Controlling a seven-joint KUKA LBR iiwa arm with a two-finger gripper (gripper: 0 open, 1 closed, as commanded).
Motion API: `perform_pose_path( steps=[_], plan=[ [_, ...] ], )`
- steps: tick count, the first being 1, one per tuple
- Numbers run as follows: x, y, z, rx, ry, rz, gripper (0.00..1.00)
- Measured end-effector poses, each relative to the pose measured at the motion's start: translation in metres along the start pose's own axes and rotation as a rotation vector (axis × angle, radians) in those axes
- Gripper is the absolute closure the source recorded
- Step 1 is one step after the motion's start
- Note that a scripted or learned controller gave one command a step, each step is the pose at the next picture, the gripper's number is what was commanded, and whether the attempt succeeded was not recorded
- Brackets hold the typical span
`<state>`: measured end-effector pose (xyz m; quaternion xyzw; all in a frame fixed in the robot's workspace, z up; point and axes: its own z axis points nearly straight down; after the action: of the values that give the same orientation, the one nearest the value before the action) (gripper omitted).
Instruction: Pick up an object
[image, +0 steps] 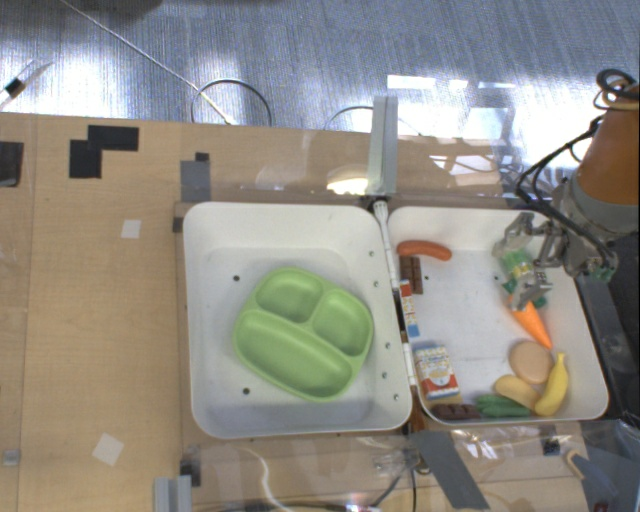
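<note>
Orange carrot (534, 323) lies just below the tool (528, 268).

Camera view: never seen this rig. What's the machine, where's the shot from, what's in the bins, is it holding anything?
One fixed camera looks down at a slant on a bench. The grey arm with an orange band reaches in from the right; its gripper hangs over the right bin, by something green. I cannot tell whether it holds anything. The left bin holds a green divided plate. The right bin holds toy food: sausage, carrot, banana, a small carton.
</note>
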<state>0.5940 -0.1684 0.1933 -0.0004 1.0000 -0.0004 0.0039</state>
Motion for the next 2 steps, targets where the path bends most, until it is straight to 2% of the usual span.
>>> perform_pose_path(
  steps=[1, 2],
  plan=[
    [0.0, -0.038, 0.103, 0.003, -0.009, -0.013, 0.0],
    [-0.004, -0.036, 0.088, 0.005, -0.021, -0.02, 1.0]
  ],
)
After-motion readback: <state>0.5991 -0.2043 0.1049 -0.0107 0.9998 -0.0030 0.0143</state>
